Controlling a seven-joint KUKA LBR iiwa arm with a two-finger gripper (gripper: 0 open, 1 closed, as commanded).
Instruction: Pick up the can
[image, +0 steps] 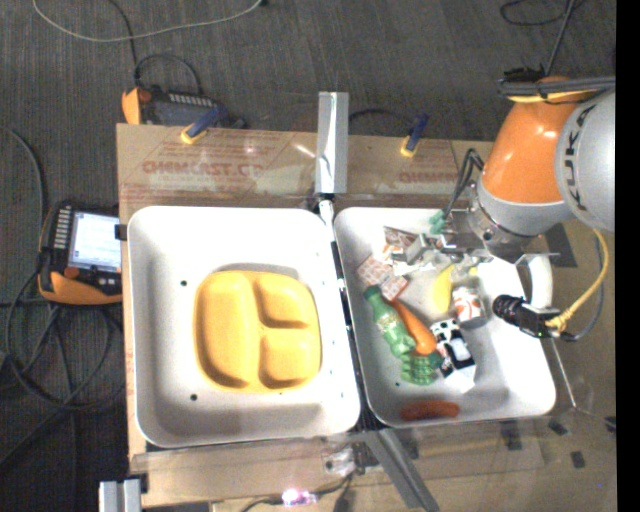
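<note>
Hand (455, 248) sits over rt bin (520, 395), 12 o'clock end; can't tell its state from my feed. Can (467, 305) lies just at 6 o'clock of it, beside banana (441, 289).

A tray (260, 330) lies in the left bin (160, 250) — the bottle (393, 325) in the right bin (520, 395).

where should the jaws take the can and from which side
Grip the can across its middle, coming straight down from above: it seems to lie on its side, and the yellow banana sits close beside it, blocking a sideways approach.
</note>
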